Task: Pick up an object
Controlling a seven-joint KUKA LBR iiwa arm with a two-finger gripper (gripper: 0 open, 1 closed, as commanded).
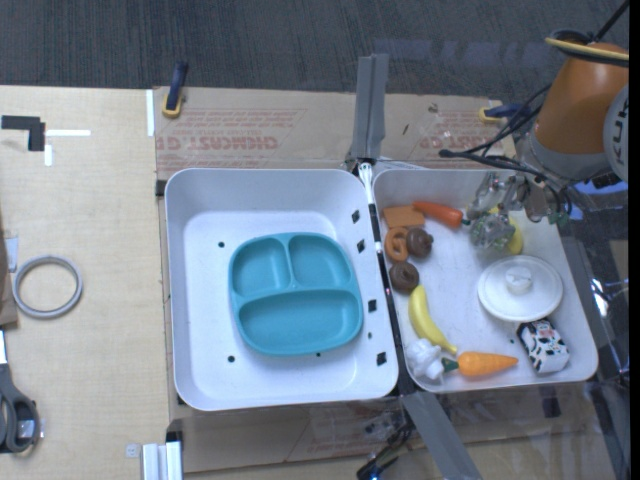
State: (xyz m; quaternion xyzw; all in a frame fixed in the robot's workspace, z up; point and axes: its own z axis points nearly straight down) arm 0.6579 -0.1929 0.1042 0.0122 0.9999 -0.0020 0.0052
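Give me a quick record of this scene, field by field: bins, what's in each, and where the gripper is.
left bin: blue divided plate
right bin: banana, two carrots, white lid, chocolate donut, pretzel, cow-patterned carton
gripper: over the right bin's far corner, at a yellow-green item; grasp unclear
bench: tape roll at left

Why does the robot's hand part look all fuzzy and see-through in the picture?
In the camera view, the end effector is smeared, likely motion blur, so its outline melts into the right shallow white bin; the round white plastic lid and the yellow plastic banana look much sharper; the light is soft and even, with faint shadows under the teal divided plastic plate.
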